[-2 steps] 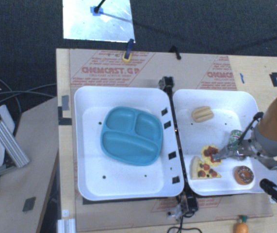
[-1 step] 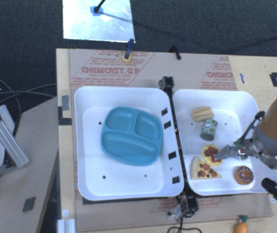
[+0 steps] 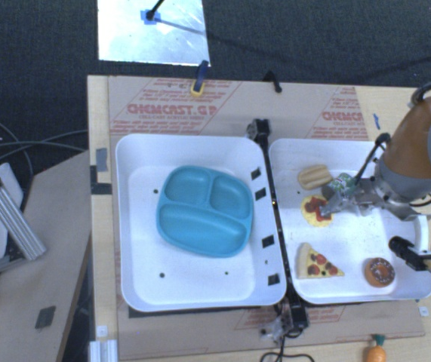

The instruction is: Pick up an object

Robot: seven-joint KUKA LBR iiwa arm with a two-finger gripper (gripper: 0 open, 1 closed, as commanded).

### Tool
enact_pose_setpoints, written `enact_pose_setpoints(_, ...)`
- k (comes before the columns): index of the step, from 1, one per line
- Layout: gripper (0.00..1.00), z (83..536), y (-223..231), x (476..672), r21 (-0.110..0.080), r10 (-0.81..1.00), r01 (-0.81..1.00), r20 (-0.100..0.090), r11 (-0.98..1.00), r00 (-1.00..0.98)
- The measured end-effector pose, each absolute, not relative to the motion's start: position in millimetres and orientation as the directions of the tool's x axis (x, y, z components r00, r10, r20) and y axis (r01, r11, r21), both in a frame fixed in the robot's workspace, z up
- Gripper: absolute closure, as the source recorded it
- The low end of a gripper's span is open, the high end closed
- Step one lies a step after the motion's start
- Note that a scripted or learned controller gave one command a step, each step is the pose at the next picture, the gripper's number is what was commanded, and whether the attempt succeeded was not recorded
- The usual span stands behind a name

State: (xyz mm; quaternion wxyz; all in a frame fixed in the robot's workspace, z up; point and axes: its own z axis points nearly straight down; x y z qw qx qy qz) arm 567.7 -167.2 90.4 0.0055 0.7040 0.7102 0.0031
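The left bin (image 3: 136,202) held a blue divided plate (image 3: 204,210) w/ three compartments, lying flat near the middle and tilted a bit relative to the bin walls. A row of black clips ran down the seam btw. the two bins.

The right bin (image 3: 351,145) held four toy foods. A tan bread roll (image 3: 315,176) lay near the back left; just below it sat a small round pizza w/ red topping (image 3: 318,211). Toward the front left was a pizza slice (image 3: 317,263) — wedge pointing toward the back wall. A chocolate donut (image 3: 380,272) lay at the front right, well apart from the rest.

The gripper (image 3: 334,199) was low over the bin, just beside the round pizza's upper right edge and near the roll — nothing was visibly btw. its fingers, and whether they were spread or closed couldn't be told. The grey arm w/ orange band (image 3: 419,138) reached in from the right.
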Motion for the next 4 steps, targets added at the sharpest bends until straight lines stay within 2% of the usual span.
enact_pose_setpoints(1, 0.0, 89, -105, 622.1, 0.013, 1.0, 1.0, -0.005, 0.008, -0.008)
enact_pose_setpoints(2, 0.0, 91, -108, 571.5, 0.02, 1.0, 1.0, -0.003, -0.002, 0.002)
enact_pose_setpoints(3, 0.0, 90, -129, 528.3, 0.018, 1.0, 1.0, -0.002, -0.002, 0.002)
enact_pose_setpoints(4, 1.0, 101, -126, 530.2, 0.017, 1.0, 1.0, 0.003, 0.004, -0.004)
